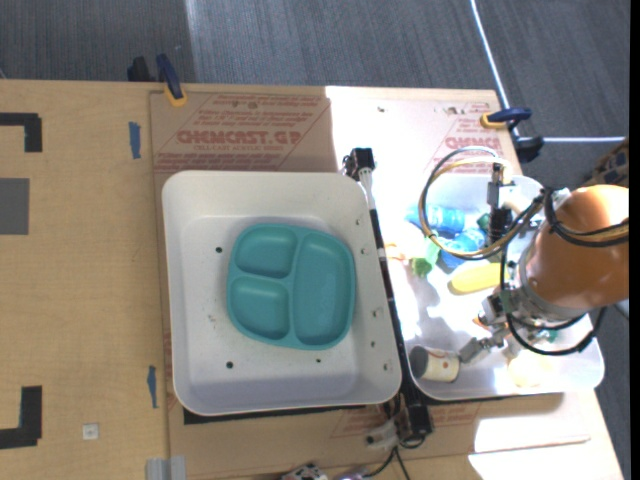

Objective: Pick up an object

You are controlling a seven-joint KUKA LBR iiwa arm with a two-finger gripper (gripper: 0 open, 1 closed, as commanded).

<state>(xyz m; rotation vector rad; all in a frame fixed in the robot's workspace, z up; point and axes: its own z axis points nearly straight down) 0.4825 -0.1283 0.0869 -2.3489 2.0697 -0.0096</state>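
Banana lies mid right bin, crowded by clutter; pincer state unclear.

A teal divided plate lies in the left bin; the arm hangs over the right bin.

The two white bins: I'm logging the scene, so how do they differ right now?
The left bin holds a single teal divided plate, lying flat at its centre. The right bin holds several small things, a yellow one and a blue one among them, with the arm over it. Both are shallow and white.
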